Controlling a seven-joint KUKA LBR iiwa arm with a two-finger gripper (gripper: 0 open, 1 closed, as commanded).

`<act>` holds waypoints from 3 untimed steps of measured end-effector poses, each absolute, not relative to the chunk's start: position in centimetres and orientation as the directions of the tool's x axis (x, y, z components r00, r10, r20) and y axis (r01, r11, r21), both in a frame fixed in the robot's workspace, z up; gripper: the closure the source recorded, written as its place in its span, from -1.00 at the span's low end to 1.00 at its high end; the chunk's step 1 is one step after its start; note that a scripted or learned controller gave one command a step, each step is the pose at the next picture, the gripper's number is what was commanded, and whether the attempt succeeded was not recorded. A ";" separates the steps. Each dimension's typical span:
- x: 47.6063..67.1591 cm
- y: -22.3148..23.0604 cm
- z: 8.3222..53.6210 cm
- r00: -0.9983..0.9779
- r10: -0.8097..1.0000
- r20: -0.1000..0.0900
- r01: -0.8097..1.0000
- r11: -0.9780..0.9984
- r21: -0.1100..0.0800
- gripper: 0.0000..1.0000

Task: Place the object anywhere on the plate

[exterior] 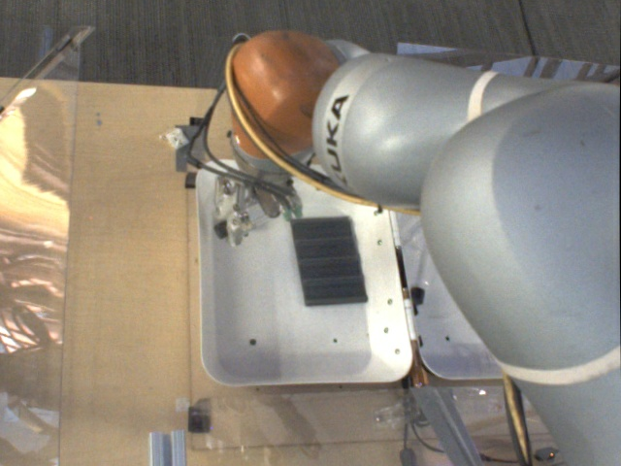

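Near the far-left corner of the left shallow white plastic bin, the two-finger metal gripper hangs low over the floor. Whether it is spread or pinched cannot be told from this angle, and no object can be made out between or below it. Right of the gripper, on the same bin's floor, lies a dark ribbed rectangular plate, bare on top. Judging by this, the pick step is in hand; the next move calls for a secure lift, then a short carry rightward to the plate. Beside it, the right white bin sits mostly under the arm.
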State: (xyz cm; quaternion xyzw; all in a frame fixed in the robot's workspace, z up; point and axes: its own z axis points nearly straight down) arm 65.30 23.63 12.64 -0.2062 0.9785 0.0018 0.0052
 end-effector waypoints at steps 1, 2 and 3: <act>67.0 23.6 10.7 -0.535 -0.845 -0.010 -0.845 0.535 -0.003 1.00; 61.5 20.6 20.3 -0.040 -0.999 -0.008 -0.999 0.040 -0.009 1.00; 56.3 22.9 12.4 0.291 -0.957 -0.004 -0.957 -0.291 -0.007 1.00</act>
